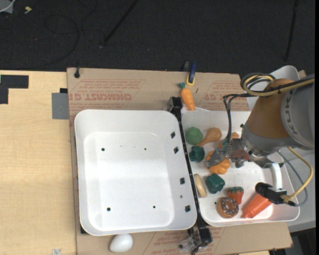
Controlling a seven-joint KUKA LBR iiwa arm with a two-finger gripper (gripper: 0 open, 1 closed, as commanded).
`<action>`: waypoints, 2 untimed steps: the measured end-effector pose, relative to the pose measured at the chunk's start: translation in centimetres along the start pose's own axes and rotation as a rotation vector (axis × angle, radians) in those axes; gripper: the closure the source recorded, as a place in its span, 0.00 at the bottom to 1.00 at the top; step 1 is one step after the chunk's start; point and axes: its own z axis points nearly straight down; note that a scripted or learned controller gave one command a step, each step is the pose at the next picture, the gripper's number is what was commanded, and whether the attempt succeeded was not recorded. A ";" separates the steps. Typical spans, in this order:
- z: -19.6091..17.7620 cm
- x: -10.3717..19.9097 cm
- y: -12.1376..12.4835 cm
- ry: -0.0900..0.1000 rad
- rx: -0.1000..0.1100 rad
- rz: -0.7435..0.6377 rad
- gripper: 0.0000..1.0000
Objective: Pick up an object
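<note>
- A cluster of small toy foods is seen in the right bin (293, 212), all crowded toward its left and lower parts.
- The gripper (223, 157) is lowered into that cluster, directly over an orange, rounded piece (219, 167); contact with it cannot be confirmed.
- Gripper state: cannot be told; the tips are lost among the objects.
- Just left of the gripper, a round green ball (193, 136) and a dark teal lump (196, 153) are noted, with a tan pear-shaped piece (211, 136) above.
- Below, a teal pepper-like piece (215, 183) lies beside a pale beige oval (201, 186) resting against the bin's left wall.
- Near the lower rim, a brown frosted doughnut (227, 207), a red strawberry (235, 194) and an orange cone-shaped carrot (256, 205) are packed close together.
- All pieces appear smooth and moulded, as of plastic.
- The left bin (90, 217) has rounded corners and a smooth floor; open room is ample there.
- A small orange carrot (187, 98) lies outside on the cardboard-covered counter (122, 92), at the upper junction of the bins.
- A white egg-like object (120, 243) sits outside the left bin's lower rim.
</note>
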 end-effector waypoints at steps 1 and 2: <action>2.3 4.0 0.1 0.001 0.004 0.003 0.00; 1.1 3.7 0.1 0.000 0.004 0.008 1.00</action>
